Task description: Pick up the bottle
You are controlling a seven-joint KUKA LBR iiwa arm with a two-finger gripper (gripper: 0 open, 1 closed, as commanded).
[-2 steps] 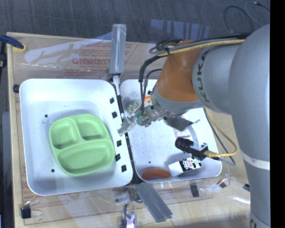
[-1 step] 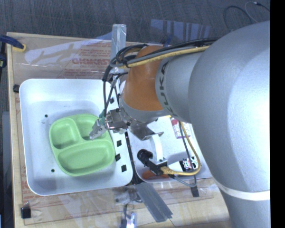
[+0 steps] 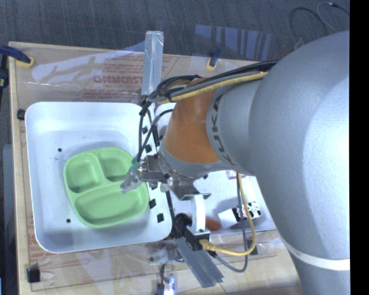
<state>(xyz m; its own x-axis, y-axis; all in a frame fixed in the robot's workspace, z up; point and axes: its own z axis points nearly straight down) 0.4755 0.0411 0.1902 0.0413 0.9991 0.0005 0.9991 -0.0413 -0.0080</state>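
Nearest, at the front edge of the bench (image 3: 61,269), a yellow cable (image 3: 234,251) loops down from the arm's gear, slack, probably so the wrist can turn freely.

Just behind it, the right bin (image 3: 258,227) is mostly covered by the arm (image 3: 295,134). The bottle (image 3: 237,214) looks to be there: a white body with dark print, and a reddish end that I take for the cap. It lies on its side on the bin floor under the wrist, not upright. Its long axis seems to run roughly left to right across the view, cap end toward the left bin. That is a guess, since much of it is hidden.

Further in, the hand (image 3: 135,182) hangs over the right rim of the green divided plate (image 3: 101,189), which lies flat in the left bin (image 3: 43,140). I cannot tell how far open the hand is, and nothing is visibly held in it. It is over the plate, well apart from the bottle, so the grasp is not yet made. My judgement is that the hand is over the wrong bin and would need to come back across the divide.

Above that is the orange band (image 3: 187,134) with black cables bundled along it.

Farthest is a clear sheet (image 3: 80,72) taped over the bench, with a blue clamp (image 3: 15,55) at the corner, likely pinning things down.
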